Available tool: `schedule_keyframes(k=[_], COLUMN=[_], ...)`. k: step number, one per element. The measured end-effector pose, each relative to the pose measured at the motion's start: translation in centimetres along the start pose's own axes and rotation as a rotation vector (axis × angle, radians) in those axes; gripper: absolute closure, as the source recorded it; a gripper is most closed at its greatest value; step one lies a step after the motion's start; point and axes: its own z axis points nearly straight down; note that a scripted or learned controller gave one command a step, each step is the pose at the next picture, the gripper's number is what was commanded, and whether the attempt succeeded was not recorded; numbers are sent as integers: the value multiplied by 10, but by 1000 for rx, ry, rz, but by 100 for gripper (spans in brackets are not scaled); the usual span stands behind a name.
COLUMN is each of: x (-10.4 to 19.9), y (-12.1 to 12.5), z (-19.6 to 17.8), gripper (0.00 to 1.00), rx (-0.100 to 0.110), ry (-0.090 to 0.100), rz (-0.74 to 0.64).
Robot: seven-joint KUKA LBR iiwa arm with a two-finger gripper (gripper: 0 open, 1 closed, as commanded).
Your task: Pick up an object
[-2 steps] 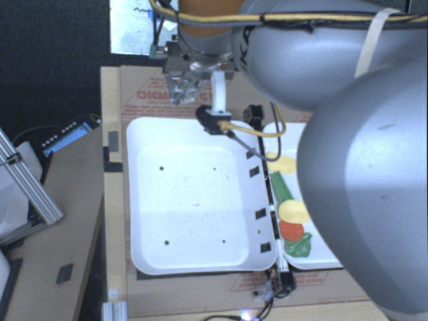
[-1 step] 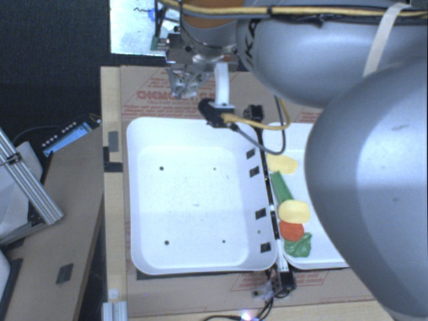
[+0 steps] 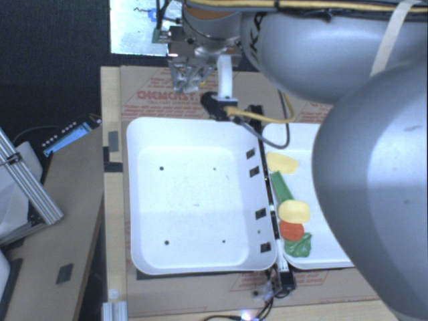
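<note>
Brown cardboard (image 3: 144, 93) covers the bench beneath two shallow white bins set side by side. At the far edge of the left bin (image 3: 194, 199), the gripper (image 3: 189, 79) hangs above the cardboard, and nothing is seen between its fingers; whether they are spread or closed I cannot tell. Well toward the near side and to the right of it, the right bin (image 3: 314, 256) holds five small objects in a row along its left wall: two yellow pieces (image 3: 282, 163), two green pieces (image 3: 281, 187), and one red-orange piece (image 3: 291, 230).
</note>
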Motion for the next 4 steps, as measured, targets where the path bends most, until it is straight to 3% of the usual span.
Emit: schedule_keyframes(k=[1,3,4], x=[-27,-50,-11], y=[0,0,-2], z=[0,-24,70], gripper=[100,100,100], rx=[2,0,8], ry=[-1,-1,-2], rz=[6,5,-1])
